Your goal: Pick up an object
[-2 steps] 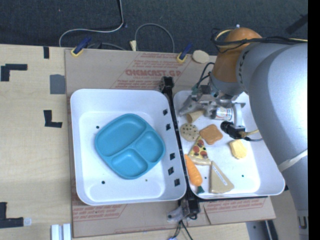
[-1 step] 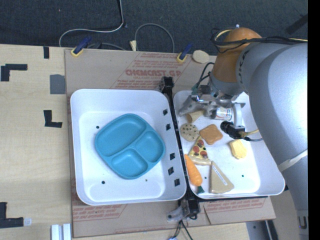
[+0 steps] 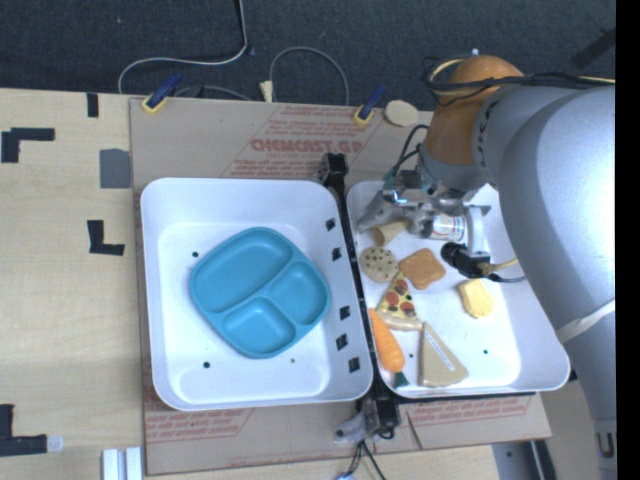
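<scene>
1. Wooden bench with black tape marks, dark carpet behind it; a cardboard sheet with red print lies under both bins, with clips at its top edge.
2. Left bin: holds one blue divided plate with three compartments, lying at an angle near the middle. Nothing sits on the plate.
3. Right bin: holds toy food, clustered along its left and centre.
4. Contents, top to bottom: a tan piece just below the gripper, a round speckled cookie, a brown toast-like slice, a yellow cheese-like block, a pizza slice, an orange carrot with a green end, and a beige triangular wedge.
5. Pizza slice touches the carrot's upper end; the wedge lies just beside the carrot, to the right.
6. Gripper is low over the top left corner of the right bin, the grey arm filling the right side.
7. Jaws: can't tell how wide they are; nothing visibly between them.
8. Cables loop across the carpet behind the bench.
</scene>
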`<action>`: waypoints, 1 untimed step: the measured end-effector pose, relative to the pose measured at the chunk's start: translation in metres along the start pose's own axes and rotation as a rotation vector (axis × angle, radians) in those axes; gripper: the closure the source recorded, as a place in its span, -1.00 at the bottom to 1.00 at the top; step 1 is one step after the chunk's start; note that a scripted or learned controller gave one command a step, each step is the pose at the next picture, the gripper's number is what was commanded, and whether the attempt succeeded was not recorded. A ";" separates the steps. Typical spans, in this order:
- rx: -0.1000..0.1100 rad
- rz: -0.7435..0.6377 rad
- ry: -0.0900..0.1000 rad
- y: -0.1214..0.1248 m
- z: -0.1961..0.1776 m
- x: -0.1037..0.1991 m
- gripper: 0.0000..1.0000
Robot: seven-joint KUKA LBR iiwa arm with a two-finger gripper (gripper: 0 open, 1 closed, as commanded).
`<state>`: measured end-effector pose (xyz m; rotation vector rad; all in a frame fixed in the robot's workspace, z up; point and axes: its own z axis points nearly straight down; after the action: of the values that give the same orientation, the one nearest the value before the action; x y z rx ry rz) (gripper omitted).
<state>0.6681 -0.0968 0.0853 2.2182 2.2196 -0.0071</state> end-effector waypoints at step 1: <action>0.000 0.001 -0.001 0.000 0.000 0.000 -1.00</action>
<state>0.6681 -0.0965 0.0854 2.2187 2.2186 -0.0079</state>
